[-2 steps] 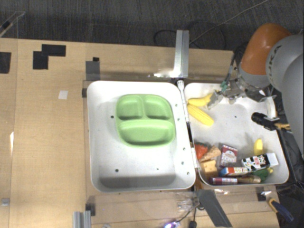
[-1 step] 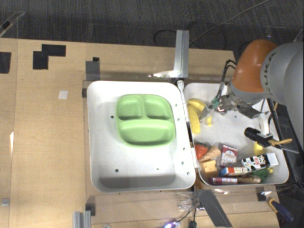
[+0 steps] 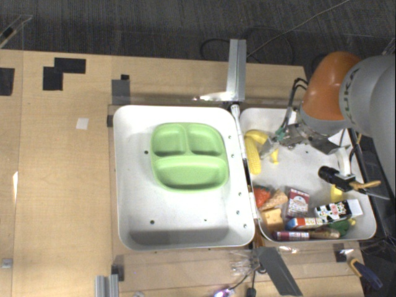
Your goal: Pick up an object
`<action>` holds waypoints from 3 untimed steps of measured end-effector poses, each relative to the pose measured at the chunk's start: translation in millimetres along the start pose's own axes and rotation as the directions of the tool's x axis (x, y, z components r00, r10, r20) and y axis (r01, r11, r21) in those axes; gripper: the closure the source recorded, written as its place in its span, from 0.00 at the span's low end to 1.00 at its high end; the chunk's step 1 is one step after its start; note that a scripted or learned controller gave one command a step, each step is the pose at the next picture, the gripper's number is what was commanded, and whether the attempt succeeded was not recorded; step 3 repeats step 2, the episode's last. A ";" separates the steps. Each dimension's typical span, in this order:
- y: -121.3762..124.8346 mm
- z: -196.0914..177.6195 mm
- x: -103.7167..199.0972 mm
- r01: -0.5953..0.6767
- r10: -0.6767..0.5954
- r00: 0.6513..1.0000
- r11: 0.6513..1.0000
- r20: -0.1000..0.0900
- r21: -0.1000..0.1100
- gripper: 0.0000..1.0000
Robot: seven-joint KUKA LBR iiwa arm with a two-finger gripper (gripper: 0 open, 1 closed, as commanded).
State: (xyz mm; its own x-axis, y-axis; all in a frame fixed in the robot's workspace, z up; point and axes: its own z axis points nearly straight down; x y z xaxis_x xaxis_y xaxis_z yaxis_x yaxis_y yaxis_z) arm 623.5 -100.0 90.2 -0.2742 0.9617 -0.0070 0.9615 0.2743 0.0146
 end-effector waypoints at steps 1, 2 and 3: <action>3.1 -11.4 1.2 -0.001 0.001 1.000 1.000 -0.001 -0.007 1.00; 0.6 -95.6 22.5 0.120 -0.120 0.993 0.993 -0.006 0.006 1.00; 0.6 -95.6 22.5 0.120 -0.120 0.993 0.993 -0.006 0.006 1.00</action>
